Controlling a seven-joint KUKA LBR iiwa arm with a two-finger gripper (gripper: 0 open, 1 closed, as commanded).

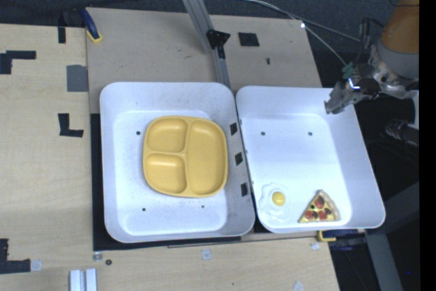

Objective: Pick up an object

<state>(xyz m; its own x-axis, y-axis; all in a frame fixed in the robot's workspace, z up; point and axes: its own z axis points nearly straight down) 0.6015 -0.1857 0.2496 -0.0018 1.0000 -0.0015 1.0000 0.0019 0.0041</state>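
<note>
A yellow divided plate (184,156) lies in the left bin (122,105). In the right bin (300,126), near its front edge, lie a toy fried egg (275,200) and a toy pizza slice (319,208) side by side. My gripper (337,100) hangs over the right bin's far right rim, well away from the egg and the pizza slice. The arm's orange band (402,27) is at the right edge of the view.
A slanted metal bar (197,7) runs from the top down to the gap between the bins. Thin cables (272,7) cross the bench behind the bins. A blue and yellow clip (90,25) sits at the bench's far left corner.
</note>
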